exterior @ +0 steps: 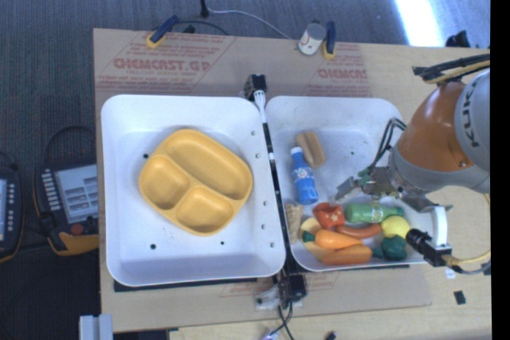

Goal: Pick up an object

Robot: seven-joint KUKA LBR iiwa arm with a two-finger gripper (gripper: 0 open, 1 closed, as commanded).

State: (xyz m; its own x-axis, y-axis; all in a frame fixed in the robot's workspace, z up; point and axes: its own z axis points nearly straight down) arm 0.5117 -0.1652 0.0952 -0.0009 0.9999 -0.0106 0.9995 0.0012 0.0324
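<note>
My gripper (368,184) hangs low over the right bin (351,111), just above a pile of toy food along the bin's front edge. Directly below it lie a green cucumber (368,212) and a red pepper (327,215). A yellow lemon (394,225), a carrot (339,239), an orange piece (347,255) and a dark green broccoli (390,248) crowd the front. A blue bottle (303,178) and a hot dog bun (309,147) lie to the gripper's left. Nothing is seen held.
The left bin (119,251) holds a yellow divided plate (195,181). The grey and orange arm (442,143) covers the right bin's right side. Clamps (162,31) and a cable sit on the bench's back edge.
</note>
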